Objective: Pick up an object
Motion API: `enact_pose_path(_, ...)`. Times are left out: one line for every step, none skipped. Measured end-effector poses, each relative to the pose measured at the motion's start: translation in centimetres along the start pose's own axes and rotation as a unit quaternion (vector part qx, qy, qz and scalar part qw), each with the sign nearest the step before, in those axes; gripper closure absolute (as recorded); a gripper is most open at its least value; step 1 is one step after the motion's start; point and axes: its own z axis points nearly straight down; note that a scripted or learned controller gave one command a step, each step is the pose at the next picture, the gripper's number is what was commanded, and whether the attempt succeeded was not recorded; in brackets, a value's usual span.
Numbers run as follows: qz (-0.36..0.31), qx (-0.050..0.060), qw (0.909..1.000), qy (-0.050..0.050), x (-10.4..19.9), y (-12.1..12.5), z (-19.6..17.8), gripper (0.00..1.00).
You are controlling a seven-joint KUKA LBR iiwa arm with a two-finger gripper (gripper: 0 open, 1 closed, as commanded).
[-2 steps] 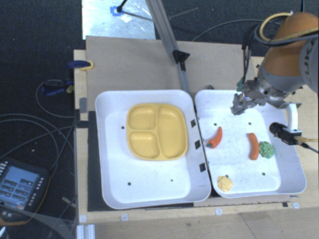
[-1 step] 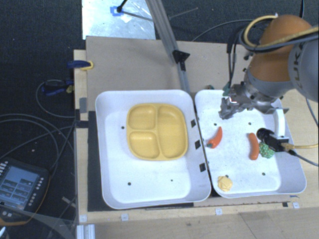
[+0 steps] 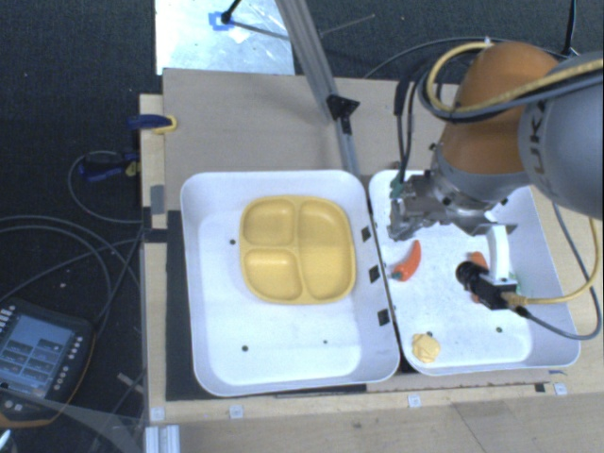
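Both white bins [image 3: 283, 366] looked like smooth, faintly glossy plastic. The yellow divided plate [image 3: 297, 250] was matt plastic. The bench [image 3: 245, 121] showed a dull, wood-like board surface. The arm's orange band [image 3: 495, 92] shone glossy, and the grey pole [image 3: 307, 36] looked like brushed metal

The arm [image 3: 528, 111] runs off the right edge and covers much of the right bin [image 3: 557, 347]. The gripper [image 3: 404, 225] is too dark and crowded to read. A small orange thing [image 3: 478, 259] peeks from behind the wrist, mostly hidden
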Motion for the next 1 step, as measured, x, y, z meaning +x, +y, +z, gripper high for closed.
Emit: enact_pose_path(0.001,0.000,1.0000,-0.001,4.69,-1.77,1.10,1.00)
